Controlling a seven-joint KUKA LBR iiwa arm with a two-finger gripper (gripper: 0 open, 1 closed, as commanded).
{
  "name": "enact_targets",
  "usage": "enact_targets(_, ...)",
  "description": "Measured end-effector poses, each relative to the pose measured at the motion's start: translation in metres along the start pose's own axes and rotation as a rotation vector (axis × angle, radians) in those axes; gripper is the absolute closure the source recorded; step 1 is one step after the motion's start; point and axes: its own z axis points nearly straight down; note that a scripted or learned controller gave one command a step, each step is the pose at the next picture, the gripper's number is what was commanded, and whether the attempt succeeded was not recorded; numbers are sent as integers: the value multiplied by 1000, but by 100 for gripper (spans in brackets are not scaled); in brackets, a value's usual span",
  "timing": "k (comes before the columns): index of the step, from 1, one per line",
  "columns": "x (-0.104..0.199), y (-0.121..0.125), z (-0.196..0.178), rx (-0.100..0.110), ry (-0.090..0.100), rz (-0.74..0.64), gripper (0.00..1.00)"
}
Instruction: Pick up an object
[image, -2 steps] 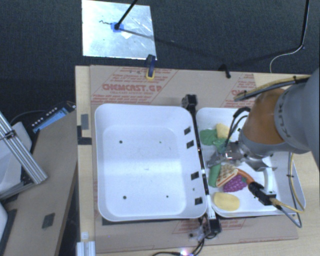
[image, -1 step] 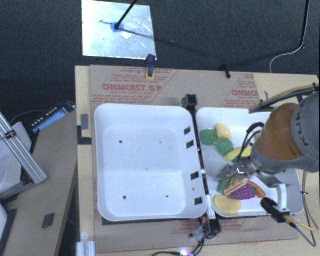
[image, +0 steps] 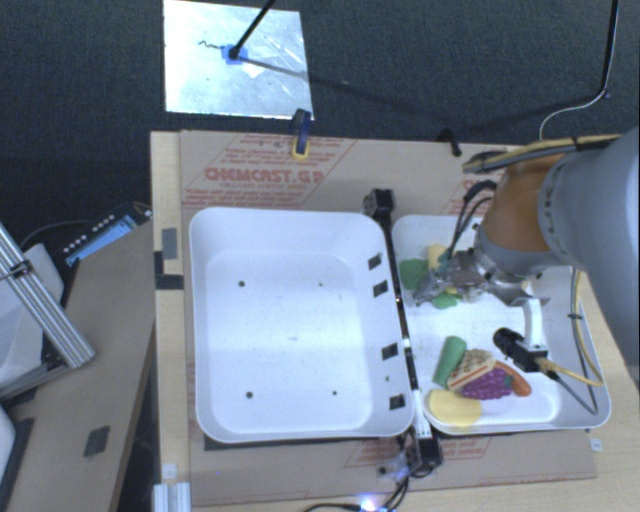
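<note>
Yellow disc (image: 455, 407) lies flat, front corner; gripper (image: 440, 285) over green piece (image: 413, 270).

I can read one word for sure: "CHEMCAST", printed in red capitals on the flat tan cardboard sheet (image: 262, 168) lying under the two bins, followed by what looks like "GP". A smaller red line runs above it, and more red print shows along the sheet's near edge, but from my feed all of that is too small to make out.
</note>
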Motion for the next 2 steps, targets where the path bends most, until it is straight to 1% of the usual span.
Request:
enact_targets(1,-57,32,0,4,-3,9,0)
enact_targets(2,-55,64,5,52,8,13,0)
